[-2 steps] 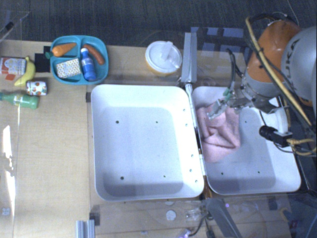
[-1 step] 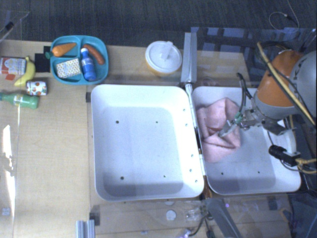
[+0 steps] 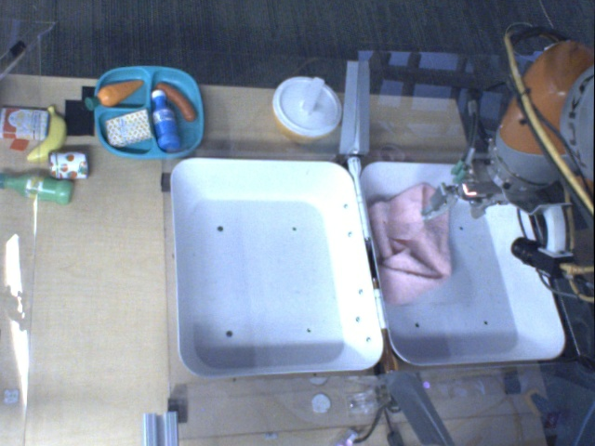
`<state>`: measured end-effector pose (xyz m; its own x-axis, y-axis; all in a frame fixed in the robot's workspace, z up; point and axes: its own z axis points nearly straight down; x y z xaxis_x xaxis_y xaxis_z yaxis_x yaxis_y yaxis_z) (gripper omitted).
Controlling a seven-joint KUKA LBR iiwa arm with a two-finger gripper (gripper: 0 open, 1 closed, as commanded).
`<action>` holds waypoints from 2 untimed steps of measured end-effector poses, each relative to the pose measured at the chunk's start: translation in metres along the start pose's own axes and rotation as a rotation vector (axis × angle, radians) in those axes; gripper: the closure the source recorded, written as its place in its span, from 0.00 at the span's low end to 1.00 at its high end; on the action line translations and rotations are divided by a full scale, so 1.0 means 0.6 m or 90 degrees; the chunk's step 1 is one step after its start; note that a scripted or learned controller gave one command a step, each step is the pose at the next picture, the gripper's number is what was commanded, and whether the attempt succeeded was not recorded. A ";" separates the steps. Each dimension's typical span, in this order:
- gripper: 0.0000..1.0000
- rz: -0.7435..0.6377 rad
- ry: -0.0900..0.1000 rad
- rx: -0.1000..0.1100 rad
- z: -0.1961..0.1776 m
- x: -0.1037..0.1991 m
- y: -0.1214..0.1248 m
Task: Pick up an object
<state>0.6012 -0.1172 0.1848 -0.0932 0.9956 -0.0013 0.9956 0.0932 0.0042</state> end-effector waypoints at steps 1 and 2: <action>0.00 -0.066 0.000 -0.001 0.149 -0.008 0.011; 0.00 0.028 0.000 0.000 0.035 -0.058 0.040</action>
<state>0.6281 -0.1498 0.1639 -0.0490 0.9988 -0.0016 0.9988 0.0490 0.0042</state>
